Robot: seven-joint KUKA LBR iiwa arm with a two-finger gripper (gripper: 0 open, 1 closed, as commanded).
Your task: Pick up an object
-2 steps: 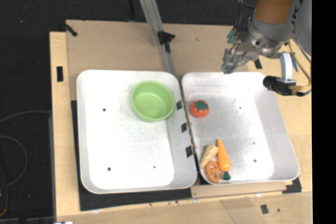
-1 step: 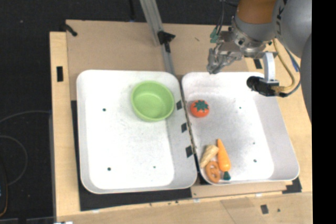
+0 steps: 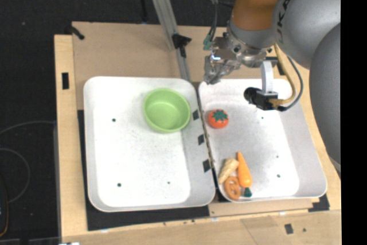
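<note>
My gripper (image 3: pixel 213 75) hangs over the far left corner of the right bin (image 3: pixel 287 140), pointing down, with nothing visible between its fingers. A small red tomato (image 3: pixel 217 118) lies in the right bin a short way nearer than the gripper, apart from it. At the right bin's near left corner an orange carrot (image 3: pixel 243 169) lies next to a pale beige piece (image 3: pixel 227 168) and an orange round slice (image 3: pixel 232 187). A green bowl (image 3: pixel 166 110) stands upright in the left bin (image 3: pixel 114 169), toward its far right.
A grey metal post (image 3: pixel 163 8) slants up from the bench behind the bins, just left of the gripper. A black cable clip (image 3: pixel 259 97) hangs off the arm over the right bin. Brown board surrounds both bins.
</note>
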